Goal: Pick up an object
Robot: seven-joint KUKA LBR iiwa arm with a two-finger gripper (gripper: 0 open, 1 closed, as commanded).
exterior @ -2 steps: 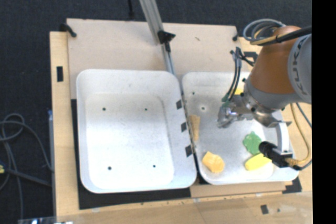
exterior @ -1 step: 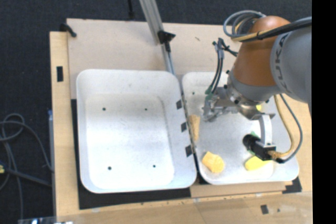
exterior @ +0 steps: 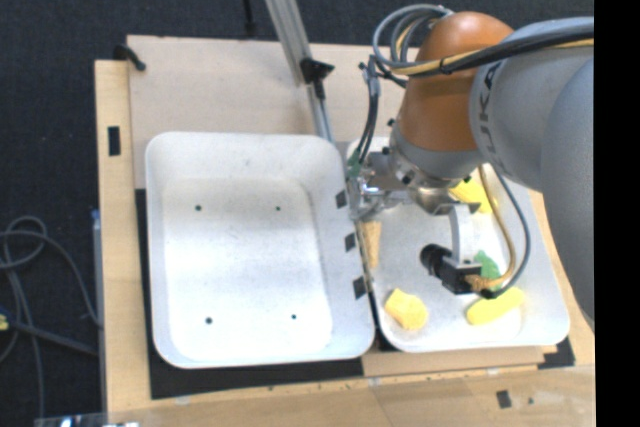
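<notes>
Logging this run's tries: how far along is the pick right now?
Done: the gripper is over the right bin, by its left wall, just above a tan cone-shaped piece. In hand: nothing I can confirm, as the view does not settle whether that piece is gripped. Left: a sure grasp and a lift. Two yellow pieces lie apart from the gripper.

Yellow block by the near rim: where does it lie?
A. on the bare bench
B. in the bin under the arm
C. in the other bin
B: the yellow block lies on the floor of the bin under the arm, close to its near rim.
</notes>
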